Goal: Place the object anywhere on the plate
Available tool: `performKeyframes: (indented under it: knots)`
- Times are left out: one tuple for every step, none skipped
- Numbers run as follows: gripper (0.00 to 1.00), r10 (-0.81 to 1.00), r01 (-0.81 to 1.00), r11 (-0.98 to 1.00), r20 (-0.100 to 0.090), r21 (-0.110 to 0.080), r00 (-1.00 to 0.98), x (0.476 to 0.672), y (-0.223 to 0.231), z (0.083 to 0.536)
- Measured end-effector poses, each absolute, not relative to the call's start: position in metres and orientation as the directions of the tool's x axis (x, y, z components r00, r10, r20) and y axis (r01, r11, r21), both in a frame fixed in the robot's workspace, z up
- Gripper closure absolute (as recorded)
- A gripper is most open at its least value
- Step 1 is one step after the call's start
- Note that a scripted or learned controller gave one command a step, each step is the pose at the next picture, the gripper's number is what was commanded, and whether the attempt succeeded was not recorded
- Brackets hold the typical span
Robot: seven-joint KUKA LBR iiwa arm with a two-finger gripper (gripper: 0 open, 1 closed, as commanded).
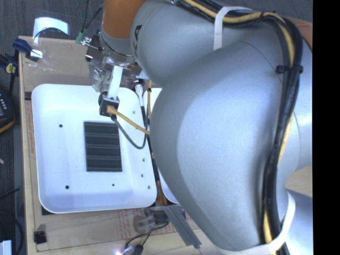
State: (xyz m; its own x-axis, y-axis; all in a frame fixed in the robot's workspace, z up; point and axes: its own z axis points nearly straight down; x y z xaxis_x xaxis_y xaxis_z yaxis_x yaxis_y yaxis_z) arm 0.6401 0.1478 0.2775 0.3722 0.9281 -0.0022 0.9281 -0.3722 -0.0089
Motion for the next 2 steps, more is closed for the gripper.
performKeyframes:
  knots:
    - [1.0, 0.777, 0.777, -0.63, -0.007, -0.008, 0.63, 0.654, 0.118, 0.149]
    - [1.0, 0.619, 0.619, -0.785, -0.004, -0.001, 0.785, 0.65, 0.215, 0.09]
